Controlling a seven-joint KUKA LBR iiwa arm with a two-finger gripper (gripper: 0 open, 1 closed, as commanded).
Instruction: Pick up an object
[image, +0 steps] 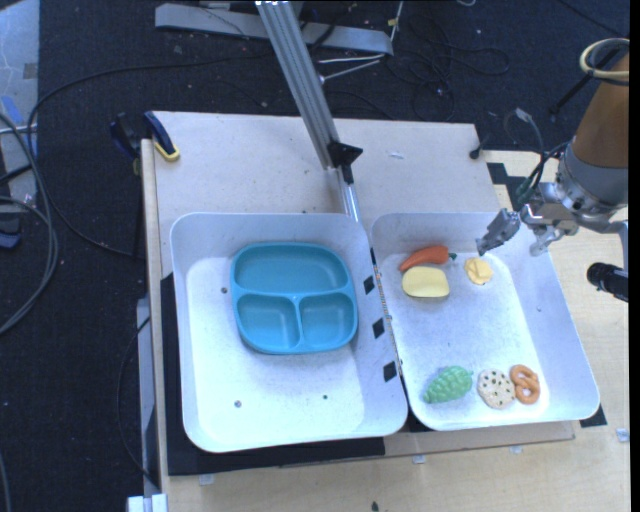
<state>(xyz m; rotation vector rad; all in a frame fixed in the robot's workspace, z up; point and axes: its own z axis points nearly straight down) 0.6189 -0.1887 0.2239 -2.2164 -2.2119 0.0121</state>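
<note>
The right bin (560, 330) holds several small food toys. An orange carrot-like piece (425, 257) and a pale yellow lump (426, 284) lie at its far left, with a small yellow piece (479, 270) just to their right. Along the near edge sit a green bunch (448, 384), a speckled cookie (495, 388) and a pretzel (525, 383). My gripper (520, 232) hangs over the bin's far right corner, a little up and right of the small yellow piece. Its two fingers stand apart, with nothing between them.
The left bin (200, 400) carries a blue three-compartment tray (295, 298). A grey metal pole (305, 85) slants down to the gap between the bins at the back. Cables lie on the dark floor around the bench.
</note>
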